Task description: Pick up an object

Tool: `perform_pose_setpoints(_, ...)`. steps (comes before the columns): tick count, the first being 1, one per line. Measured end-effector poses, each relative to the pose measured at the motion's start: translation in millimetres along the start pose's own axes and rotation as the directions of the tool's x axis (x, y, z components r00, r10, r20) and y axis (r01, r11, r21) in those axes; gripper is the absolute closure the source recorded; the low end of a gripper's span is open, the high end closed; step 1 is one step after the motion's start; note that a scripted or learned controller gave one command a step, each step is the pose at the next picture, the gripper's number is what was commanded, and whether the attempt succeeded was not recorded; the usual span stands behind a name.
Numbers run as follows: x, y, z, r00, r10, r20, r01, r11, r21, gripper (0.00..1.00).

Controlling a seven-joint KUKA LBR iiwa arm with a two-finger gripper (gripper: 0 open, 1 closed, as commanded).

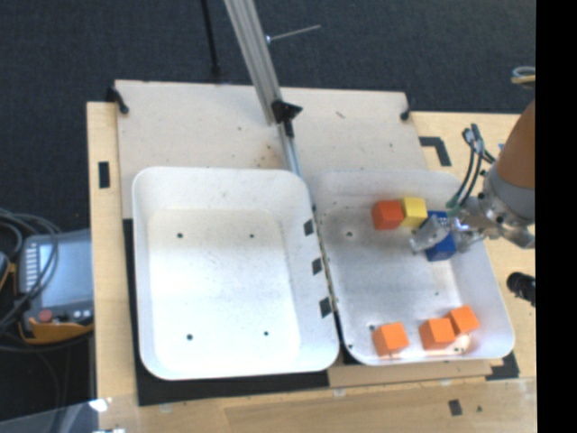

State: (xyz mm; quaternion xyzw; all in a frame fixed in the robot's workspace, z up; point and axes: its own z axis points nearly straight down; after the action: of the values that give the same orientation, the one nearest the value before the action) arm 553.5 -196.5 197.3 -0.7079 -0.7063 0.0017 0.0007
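Note:
My gripper (431,238) reaches in from the right and hangs low over the upper middle of the right bin (361,269). A blue block (442,249) lies right at its tip, partly covered by it. Whether the block is gripped is hidden by the metal of the gripper. Just left of the gripper sit an orange cube (389,214) and a yellow cube (415,209), touching side by side. Three more orange cubes (390,337) (437,332) (463,318) lie along the bin's near edge.
The left bin (225,273) stands beside the right one, with a narrow gap between them. A slanted aluminium bar (255,48) rises from behind the bins. Cables (473,165) hang off the wrist at the right.

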Motion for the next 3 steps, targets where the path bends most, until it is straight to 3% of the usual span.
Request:
perform_pose_setpoints(1, 1, 3, 43, 1.000, 0.001, 0.001, -0.001, 1.000, 0.000, 0.00)
perform_pose_setpoints(2, 0, 5, 29, 1.000, 0.006, 0.000, -0.006, 1.000, -0.009, 1.00)
perform_pose_setpoints(3, 3, 9, -35, 1.000, -0.006, 0.001, 0.006, 1.000, -0.012, 1.00)
